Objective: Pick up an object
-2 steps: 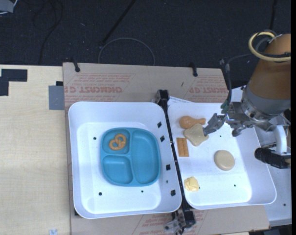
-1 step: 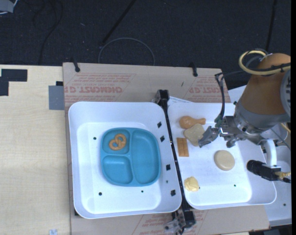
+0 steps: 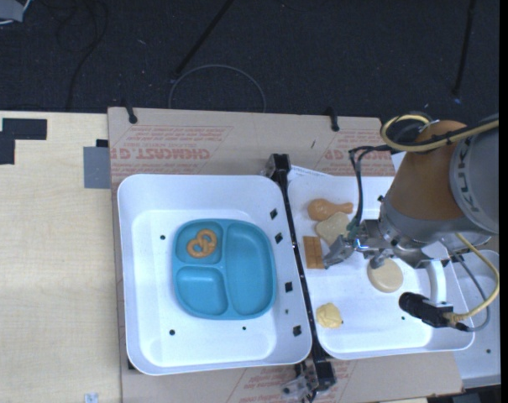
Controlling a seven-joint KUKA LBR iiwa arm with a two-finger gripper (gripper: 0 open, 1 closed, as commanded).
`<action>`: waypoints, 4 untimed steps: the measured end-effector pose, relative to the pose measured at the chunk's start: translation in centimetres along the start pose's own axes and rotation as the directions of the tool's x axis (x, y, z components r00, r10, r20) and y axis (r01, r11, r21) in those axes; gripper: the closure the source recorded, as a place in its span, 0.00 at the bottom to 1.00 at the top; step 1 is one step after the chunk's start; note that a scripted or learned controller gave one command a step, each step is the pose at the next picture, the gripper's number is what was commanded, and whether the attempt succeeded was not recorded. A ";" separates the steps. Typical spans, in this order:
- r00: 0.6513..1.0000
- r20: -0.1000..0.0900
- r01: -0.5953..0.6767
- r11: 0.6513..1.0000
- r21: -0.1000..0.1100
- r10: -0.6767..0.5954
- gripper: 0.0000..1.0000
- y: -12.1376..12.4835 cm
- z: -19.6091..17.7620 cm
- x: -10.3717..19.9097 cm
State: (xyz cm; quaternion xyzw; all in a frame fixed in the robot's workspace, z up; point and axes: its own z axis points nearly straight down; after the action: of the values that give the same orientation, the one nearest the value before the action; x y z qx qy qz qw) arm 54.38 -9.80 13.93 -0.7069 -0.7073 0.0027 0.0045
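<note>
On the cardboard [image 3: 237,145] behind both bins, red mirrored print defies reading; claw [image 3: 337,250] state: cannot tell

The arm [image 3: 455,183] reached in from the right, its grey body bulking at the frame's right edge and the orange band [image 3: 426,170] sitting above the wrist. The wrist angled down and leftward, ending in the gripper [image 3: 333,254], which pointed to the left at a low slant. Cables [image 3: 405,128] looped over the top of the orange band.
</note>
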 end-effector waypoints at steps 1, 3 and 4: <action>1.000 0.001 -0.001 1.000 -0.005 0.001 0.00 0.0 5.3 0.1; 1.000 0.003 -0.006 1.000 -0.012 0.006 1.00 0.4 -1.9 -0.8; 1.000 0.003 -0.005 1.000 -0.012 0.005 1.00 0.2 -6.2 -1.2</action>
State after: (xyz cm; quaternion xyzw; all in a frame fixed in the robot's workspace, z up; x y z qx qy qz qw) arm 54.62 -11.02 20.09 -0.7086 -0.7056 -0.0004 -0.0007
